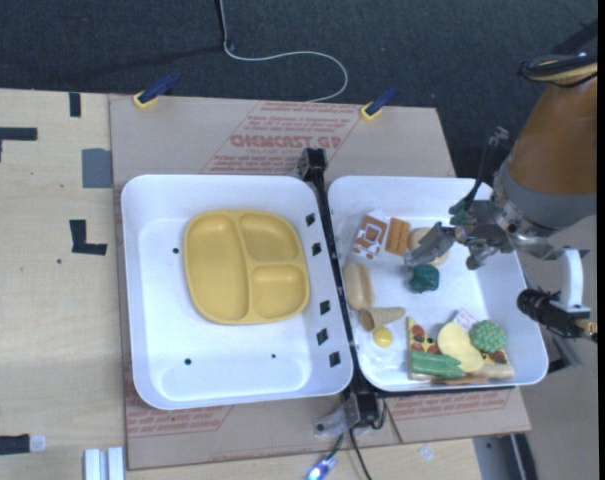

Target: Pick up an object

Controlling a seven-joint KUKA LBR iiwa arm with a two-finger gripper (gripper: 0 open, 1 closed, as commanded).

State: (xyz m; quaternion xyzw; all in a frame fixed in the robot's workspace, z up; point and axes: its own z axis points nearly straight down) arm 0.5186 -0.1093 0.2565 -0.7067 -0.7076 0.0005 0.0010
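The arm (552,158) is being extended from the right over the right bin (502,293). The gripper (452,250) is being held with its two fingers spread apart, nothing between them. A dark green object (424,279) is lying just below the left finger; contact cannot be confirmed from this angle. An orange-and-white packet (372,236) is resting near the bin's upper left; its printing is too blurred to be read. A bread roll (358,286), a fried egg (382,337) and a pile of toy food (460,350) are lying along the lower part. A yellow tray (247,265) is sitting in the left bin (152,348). Red lettering is showing on the cardboard (272,140) beneath, possibly "CHEMCRAFT".
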